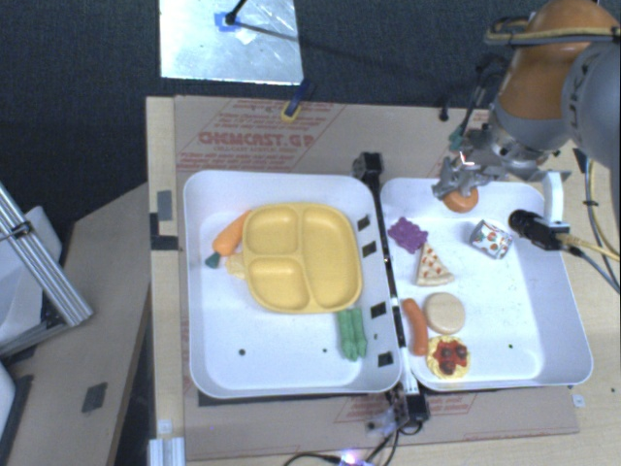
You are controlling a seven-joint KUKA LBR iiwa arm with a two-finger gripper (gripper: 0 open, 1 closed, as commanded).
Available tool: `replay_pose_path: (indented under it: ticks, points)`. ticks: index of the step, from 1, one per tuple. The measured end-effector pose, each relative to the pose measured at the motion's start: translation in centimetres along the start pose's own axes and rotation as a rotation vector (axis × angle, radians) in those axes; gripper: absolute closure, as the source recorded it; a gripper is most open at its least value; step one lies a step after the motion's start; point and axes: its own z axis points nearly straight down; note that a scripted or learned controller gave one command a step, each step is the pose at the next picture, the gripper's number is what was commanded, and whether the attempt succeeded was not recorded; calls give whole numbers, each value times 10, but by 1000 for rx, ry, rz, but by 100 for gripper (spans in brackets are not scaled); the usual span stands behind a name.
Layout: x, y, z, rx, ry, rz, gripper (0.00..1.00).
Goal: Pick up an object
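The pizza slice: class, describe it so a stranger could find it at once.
Look in the right bin, near its middle. Below the purple grapes and above the round beige disc lies the pizza slice, the one triangular piece there.

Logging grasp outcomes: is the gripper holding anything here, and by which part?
Cannot be told. The gripper sits directly over an orange toy in the right bin, hiding any contact.

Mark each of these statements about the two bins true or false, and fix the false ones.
1. The yellow tray lies in the left bin. True.
2. The pizza slice sits on the tray. False: it lies in the right bin.
3. The pincer is over the right bin's far end, at an orange piece. True.
4. The carrot lies in the right bin. False: left bin, beside the tray.
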Motion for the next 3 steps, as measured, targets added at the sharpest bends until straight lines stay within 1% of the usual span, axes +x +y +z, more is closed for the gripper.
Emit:
replay_pose_path:
  ticks: [1, 2, 3]
  points:
    - [47, -39, -2, 2, 0, 0, 100]
    - [95, -62, 5, 3, 0, 0, 100]
    - [136, -103, 4, 3, 0, 1, 100]
